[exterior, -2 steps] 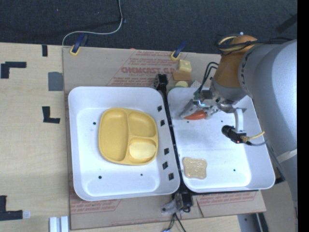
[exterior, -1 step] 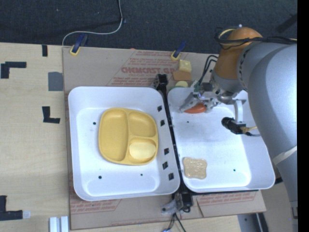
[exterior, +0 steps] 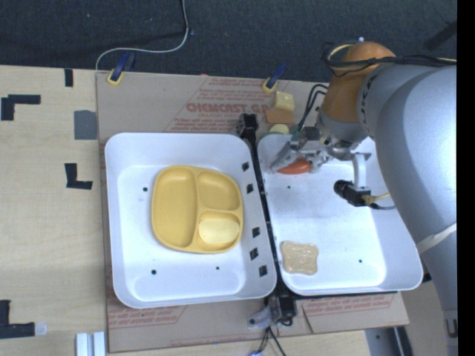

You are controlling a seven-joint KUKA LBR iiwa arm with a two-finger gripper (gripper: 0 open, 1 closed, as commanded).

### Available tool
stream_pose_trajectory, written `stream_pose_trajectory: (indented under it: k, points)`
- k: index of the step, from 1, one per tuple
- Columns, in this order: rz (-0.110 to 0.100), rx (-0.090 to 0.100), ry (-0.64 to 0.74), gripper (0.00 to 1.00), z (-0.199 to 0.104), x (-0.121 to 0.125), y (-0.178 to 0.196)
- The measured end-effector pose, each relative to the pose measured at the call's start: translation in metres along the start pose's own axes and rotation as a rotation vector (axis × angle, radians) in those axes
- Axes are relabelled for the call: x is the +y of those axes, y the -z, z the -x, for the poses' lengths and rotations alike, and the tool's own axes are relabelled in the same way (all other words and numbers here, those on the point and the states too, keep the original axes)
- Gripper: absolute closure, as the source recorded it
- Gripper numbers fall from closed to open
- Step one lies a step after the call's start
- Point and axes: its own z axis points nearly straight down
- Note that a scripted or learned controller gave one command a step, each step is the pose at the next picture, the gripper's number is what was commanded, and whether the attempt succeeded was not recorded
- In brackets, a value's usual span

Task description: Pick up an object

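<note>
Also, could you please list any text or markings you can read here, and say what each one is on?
"CHEMCAST", red, mirrored, on the brown board behind the bins; the rest of that line is blurred.
Faint red print on the board's front edge: too blurred to read.
No lettering on the bins, yellow tray or arm.

The hand (exterior: 286,162) hung low over an orange object (exterior: 295,167) at the right bin's (exterior: 386,269) far corner, while a yellow divided plate (exterior: 196,208) lay in the left bin (exterior: 126,199)

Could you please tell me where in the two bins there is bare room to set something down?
Right bin: bare floor between the orange object and the tan pad. Left bin: margin around the yellow tray. Crowded at the gripper.
</note>
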Motion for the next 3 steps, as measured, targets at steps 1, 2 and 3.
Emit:
stream_pose_trajectory:
  k: [1, 2, 3]
  points:
    - [0.0, 0.001, -0.001, 0.0, 0.013, 0.0, 0.0]
    - [0.0, 0.0, 0.0, 0.0, -0.001, 0.0, 0.0]
    - [-0.017, -0.003, 0.0, 1.0, 0.002, -0.004, 0.008]
